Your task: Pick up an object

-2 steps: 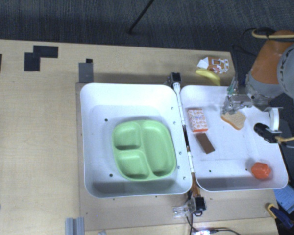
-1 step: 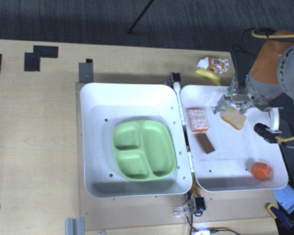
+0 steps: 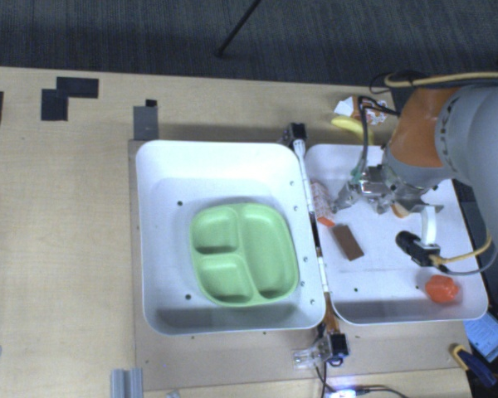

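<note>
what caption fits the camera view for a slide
KUKA arm reaching from the right over the right bin, above a brown block and orange ball; green divided tray in left bin.

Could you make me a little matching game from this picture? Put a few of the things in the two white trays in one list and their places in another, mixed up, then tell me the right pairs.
Things:
1. green divided plate
2. brown block
3. orange ball
4. gripper

Places:
A. near front right corner of the right bin
B. over the upper left part of the right bin
C. middle of the left bin
D. flat on the right bin's floor, left of centre

Pairs: 1-C, 2-D, 3-A, 4-B
</note>
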